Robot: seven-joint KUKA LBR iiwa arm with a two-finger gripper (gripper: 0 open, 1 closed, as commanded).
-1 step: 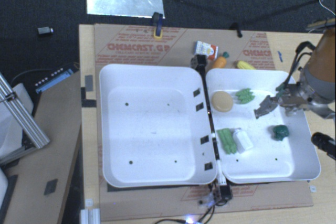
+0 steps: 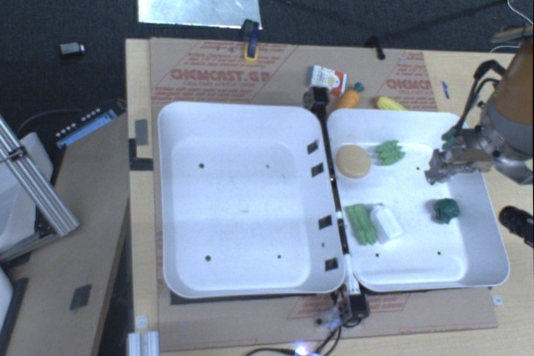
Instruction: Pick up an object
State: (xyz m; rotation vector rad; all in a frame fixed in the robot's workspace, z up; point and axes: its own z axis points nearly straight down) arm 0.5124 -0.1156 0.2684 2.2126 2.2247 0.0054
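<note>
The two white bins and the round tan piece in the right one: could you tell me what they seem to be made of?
The left bin and right bin look like thin moulded plastic: smooth, slightly glossy, with rounded corners and rolled rims. The round tan piece looks like matte plastic or foam play food, evenly coloured with no shine; which one is unclear.

Arm [image 2: 511, 108] reaches in from right, wrist bent down; pincer [image 2: 440, 169] points left, low.

The arm [image 2: 511, 125] is grey, with an orange band [image 2: 524, 62] above the wrist. Black cables loop alongside it, and its pincer [image 2: 440, 167] is dull grey metal.
</note>
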